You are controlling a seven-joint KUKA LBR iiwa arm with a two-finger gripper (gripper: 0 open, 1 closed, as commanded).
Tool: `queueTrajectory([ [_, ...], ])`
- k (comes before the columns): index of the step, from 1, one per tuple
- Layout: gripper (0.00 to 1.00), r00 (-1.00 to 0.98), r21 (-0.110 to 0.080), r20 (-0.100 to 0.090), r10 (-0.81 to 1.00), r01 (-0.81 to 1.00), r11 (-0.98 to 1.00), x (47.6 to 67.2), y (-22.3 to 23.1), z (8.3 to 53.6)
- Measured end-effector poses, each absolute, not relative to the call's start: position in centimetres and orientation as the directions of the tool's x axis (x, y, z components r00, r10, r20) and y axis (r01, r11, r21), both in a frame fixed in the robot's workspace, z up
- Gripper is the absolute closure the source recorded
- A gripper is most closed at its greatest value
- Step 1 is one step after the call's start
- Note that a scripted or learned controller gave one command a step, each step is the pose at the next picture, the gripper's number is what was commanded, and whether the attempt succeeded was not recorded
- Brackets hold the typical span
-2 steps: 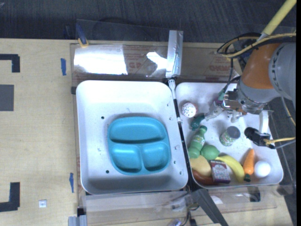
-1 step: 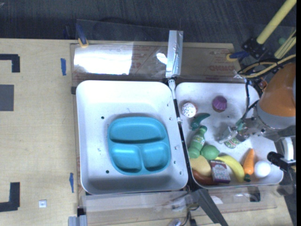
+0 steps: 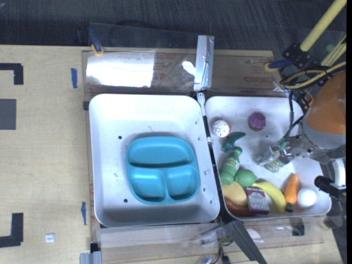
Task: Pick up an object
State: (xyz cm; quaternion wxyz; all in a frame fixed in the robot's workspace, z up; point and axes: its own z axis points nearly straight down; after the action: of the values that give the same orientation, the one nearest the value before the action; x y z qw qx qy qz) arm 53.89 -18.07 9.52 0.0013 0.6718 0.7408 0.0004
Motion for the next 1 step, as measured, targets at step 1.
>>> queueTrajectory([
  [1,0.0,-0.098,0.001,-0.001,0.995,0.995,0.098,53.87,-18.05,9.47],
])
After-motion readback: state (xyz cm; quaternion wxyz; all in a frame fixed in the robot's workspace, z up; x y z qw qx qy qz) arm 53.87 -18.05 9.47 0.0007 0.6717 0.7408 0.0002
